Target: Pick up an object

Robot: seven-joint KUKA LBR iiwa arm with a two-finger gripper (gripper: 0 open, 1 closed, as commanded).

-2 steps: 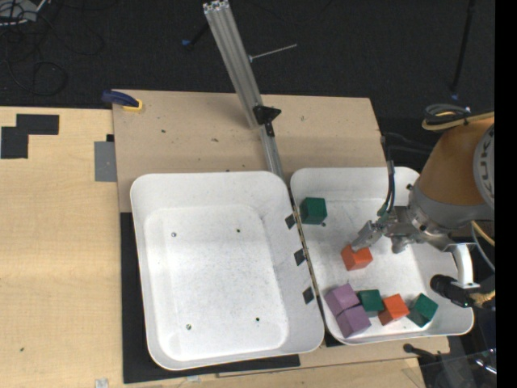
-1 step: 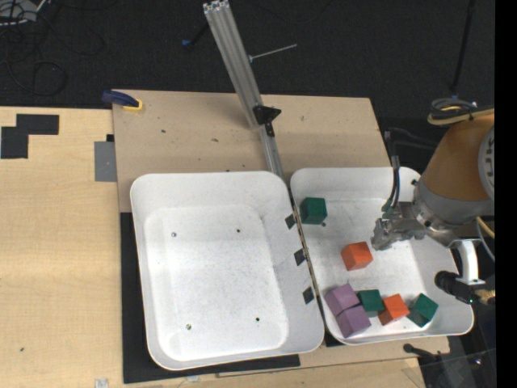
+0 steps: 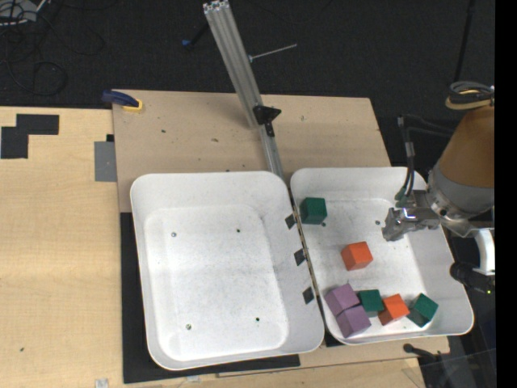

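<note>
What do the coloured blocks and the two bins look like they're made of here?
The blocks, such as the orange block and the green block, look like matte foam or painted wood: flat colour, no glare, and the view can't settle which. The right bin and left bin look like moulded white plastic, with rounded rims and a speckled floor.

This is a robotics lab. A pale plywood bench (image 3: 242, 132) stands on a dark floor strewn with loose black cables (image 3: 32, 63), and a bare extruded aluminium mast (image 3: 238, 67) rises at a slant from the bench's middle (the sort of rail used for test rigs). Two shallow white plastic bins (image 3: 214, 188) sit side by side, and the grey industrial arm with an orange band (image 3: 470, 152) reaches in at the right.
</note>
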